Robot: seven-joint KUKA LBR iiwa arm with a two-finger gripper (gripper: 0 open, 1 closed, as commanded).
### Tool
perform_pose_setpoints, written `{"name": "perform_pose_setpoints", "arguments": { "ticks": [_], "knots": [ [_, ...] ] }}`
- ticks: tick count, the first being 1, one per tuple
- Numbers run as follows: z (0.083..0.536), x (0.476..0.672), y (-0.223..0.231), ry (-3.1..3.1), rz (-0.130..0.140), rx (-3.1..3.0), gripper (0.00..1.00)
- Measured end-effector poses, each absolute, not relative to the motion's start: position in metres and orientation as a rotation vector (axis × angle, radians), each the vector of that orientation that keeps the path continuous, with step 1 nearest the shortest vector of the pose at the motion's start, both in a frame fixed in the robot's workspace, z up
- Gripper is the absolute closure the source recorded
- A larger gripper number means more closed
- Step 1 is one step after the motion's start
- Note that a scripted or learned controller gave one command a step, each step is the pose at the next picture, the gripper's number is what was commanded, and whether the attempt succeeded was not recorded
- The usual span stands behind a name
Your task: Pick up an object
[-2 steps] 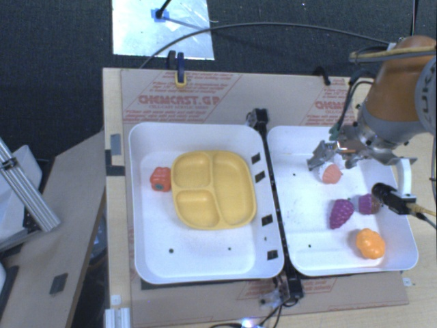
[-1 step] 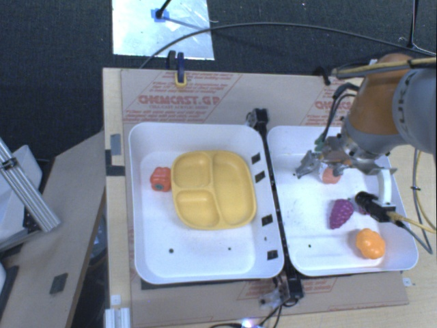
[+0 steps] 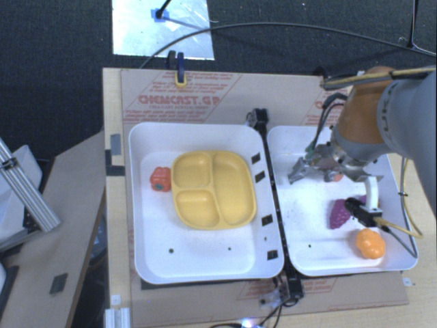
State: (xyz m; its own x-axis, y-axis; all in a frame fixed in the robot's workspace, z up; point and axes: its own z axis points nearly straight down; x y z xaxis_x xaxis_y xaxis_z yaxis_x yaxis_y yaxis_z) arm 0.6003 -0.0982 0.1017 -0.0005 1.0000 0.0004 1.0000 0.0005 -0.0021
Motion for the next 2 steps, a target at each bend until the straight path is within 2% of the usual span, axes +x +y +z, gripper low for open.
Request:
{"name": "perform_pose_setpoints", "arguments": {
  "ticks": [1,2],
  "knots": [
    [0.115,0.602,-0.099,-2.223,-0.002,-2.224,1.00],
    [0.163,0.611,-0.103,-2.229,-0.006,-2.222,1.00]
  ]
}}
